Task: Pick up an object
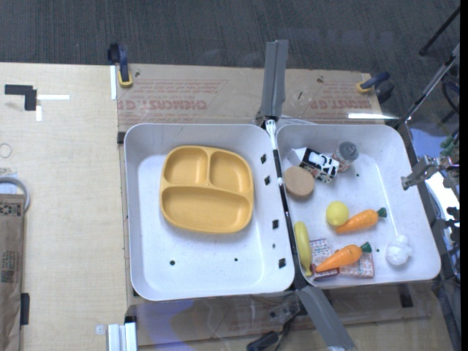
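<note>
The right bin (409,196) holds several small objects. A tan round disc (298,182) lies near its left wall, with a black-and-white item (320,164) and a small grey cap (346,152) behind it. A yellow ball (337,213) touches an orange toy carrot (360,220) in the middle. Toward the front, a second carrot (340,257) rests on a red-and-white packet (358,268), a yellow banana (302,245) lies along the left wall, and a white fluffy lump (398,252) sits at the front right.
The left bin (146,254) holds a yellow divided plate (208,189). A grey post (275,79) stands behind the seam between the bins. A metal fitting (420,172) juts over the right bin's right rim. A brown paper bag (10,262) lies at the bench's left edge.
</note>
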Available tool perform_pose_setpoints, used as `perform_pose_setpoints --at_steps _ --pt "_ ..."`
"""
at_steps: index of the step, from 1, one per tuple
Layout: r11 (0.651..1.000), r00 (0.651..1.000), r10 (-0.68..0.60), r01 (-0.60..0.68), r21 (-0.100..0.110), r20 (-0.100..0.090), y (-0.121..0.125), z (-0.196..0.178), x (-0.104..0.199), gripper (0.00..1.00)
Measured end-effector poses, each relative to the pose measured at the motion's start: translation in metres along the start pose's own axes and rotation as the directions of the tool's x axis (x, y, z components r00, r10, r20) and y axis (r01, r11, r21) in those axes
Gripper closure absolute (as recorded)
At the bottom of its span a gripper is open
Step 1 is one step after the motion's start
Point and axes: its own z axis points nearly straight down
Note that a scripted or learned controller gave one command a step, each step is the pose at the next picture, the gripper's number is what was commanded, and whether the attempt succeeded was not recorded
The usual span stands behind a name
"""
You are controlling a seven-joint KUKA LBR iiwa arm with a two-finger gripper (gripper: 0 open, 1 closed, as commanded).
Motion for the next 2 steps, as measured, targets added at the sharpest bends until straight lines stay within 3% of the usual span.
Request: perform_pose_setpoints --at_steps 1,2 --pt "1.000 1.000 -0.003 0.003 0.001 -0.001 -0.002 0.075 0.061 0.00" --pt "0.982 0.982 -0.190 0.190 -0.001 -0.001 0.006 0.177 0.107 0.00"
